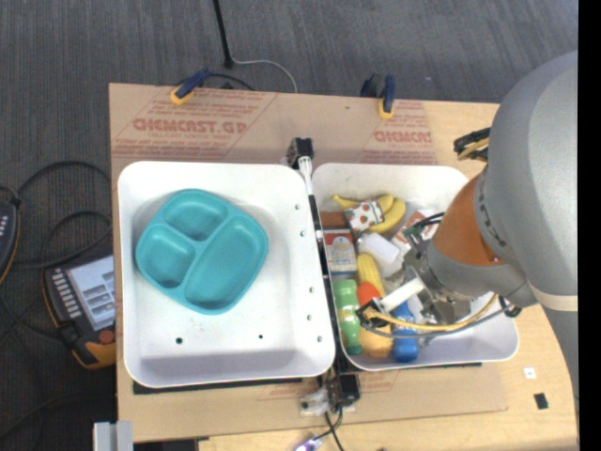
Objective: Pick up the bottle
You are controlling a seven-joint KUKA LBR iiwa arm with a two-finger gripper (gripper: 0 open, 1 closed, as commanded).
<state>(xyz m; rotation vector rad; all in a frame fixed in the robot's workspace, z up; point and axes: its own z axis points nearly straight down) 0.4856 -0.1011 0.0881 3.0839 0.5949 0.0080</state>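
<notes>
In the left bin [131, 252] a teal divided plate [200, 250] lay near the middle. In the right bin [502, 346], a green toy [346, 301] and a corn cob [370, 272] lay along the left wall, with a banana [376, 205] by the far edge. What I took for the bottle [379, 248], small and white, sat among them near the bin's middle; I could not read its long axis. My gripper [402, 306] hung low over the near edge, so the bottle lay just beyond me, slightly left. Whether I was open or closed, I could not tell.
</notes>
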